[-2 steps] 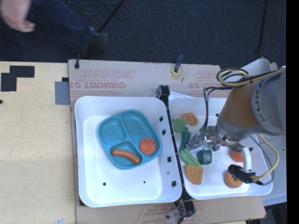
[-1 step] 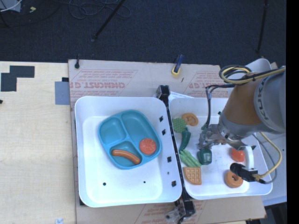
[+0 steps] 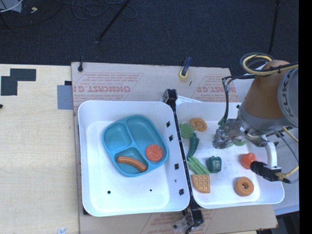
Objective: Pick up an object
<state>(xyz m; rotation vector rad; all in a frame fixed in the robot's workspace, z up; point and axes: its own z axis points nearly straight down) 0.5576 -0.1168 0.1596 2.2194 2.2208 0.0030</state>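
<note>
The right bin (image 3: 273,196) holds several toy foods: an orange pretzel-like ring (image 3: 198,125), a green leafy piece (image 3: 186,130), a dark green pepper (image 3: 193,144), a green pod (image 3: 197,165), a dark green bell pepper (image 3: 213,164), a waffle (image 3: 201,183), a donut (image 3: 243,185) and a red piece (image 3: 247,159). My gripper (image 3: 222,139) hangs low in the right bin, just above and right of the dark green bell pepper. A green item (image 3: 239,141) lies right beside it under the wrist. Nothing shows between its fingers.
The left bin (image 3: 92,189) holds a blue divided tray (image 3: 126,130) with a sausage (image 3: 130,163) and a red round slice (image 3: 154,152). A black divider (image 3: 178,145) runs between the bins. The arm's body (image 3: 265,99) and cables hang over the right bin's far right side.
</note>
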